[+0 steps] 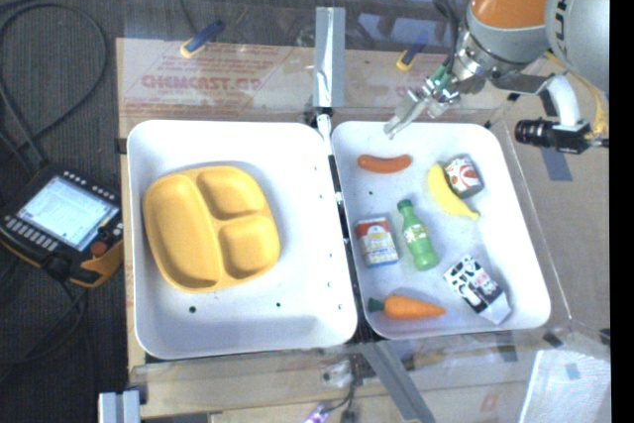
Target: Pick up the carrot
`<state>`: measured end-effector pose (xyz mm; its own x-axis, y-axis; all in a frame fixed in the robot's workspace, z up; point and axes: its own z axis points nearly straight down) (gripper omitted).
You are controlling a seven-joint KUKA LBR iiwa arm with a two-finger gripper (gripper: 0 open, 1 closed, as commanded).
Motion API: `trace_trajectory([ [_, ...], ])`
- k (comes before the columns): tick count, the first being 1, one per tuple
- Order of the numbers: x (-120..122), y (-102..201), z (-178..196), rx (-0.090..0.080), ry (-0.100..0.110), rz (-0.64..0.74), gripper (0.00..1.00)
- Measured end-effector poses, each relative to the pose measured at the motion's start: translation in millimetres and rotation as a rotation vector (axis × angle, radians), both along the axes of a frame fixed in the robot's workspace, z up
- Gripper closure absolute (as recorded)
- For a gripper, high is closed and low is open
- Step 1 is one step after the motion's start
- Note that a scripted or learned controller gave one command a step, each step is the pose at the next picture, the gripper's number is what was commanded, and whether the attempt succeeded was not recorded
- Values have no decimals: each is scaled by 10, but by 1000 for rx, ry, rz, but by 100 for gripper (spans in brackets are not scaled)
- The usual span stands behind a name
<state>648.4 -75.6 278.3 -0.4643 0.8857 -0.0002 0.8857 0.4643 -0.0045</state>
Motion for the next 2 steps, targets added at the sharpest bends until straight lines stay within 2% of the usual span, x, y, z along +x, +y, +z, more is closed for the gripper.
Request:
trace_trajectory([
  [1, -592, 494, -900, 0, 4, -351, 0],
  [2, -1114, 1072, -410, -5, 2, -672, 0],
])
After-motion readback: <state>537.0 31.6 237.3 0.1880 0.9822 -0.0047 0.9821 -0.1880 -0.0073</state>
